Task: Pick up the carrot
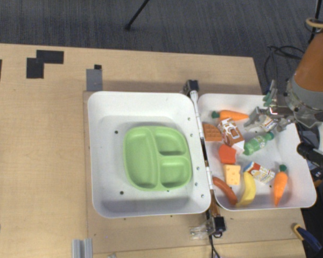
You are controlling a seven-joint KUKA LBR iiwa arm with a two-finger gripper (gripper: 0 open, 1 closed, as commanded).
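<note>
The hand [265, 118] hung over the upper part of the right bin [307, 198], reaching in from the right under the grey wrist and its orange band [315, 61]. Its metal fingers pointed leftward, but they were too tangled with the clutter beneath to tell whether they were spread or closed, and nothing could be seen held between them.

There were two carrots in that bin. One carrot [232, 114] lay on its side just to the left of the hand, its green top pointing away from the hand toward the bin's upper left corner. The second carrot [280, 186] lay well below the hand, near the bin's lower right corner, its green top pointing up toward the hand and its tip toward the lower rim.

Just below the hand lay a green bottle [257, 143], tilted. To the lower left of the hand sat a small printed carton [229, 131] beside a brown waffle-like block [210, 131], and below those a red-orange block [227, 155] and a yellow cheese wedge [232, 174]. Further down from the hand were a banana [247, 190], a red sausage [225, 190] along the bin's lower left wall, and a small white packet [260, 172] between the banana and the second carrot.

Far to the left of the hand, the left bin [105, 144] held a green divided plate [156, 157]. Both bins rested on the wooden bench [37, 160].
</note>
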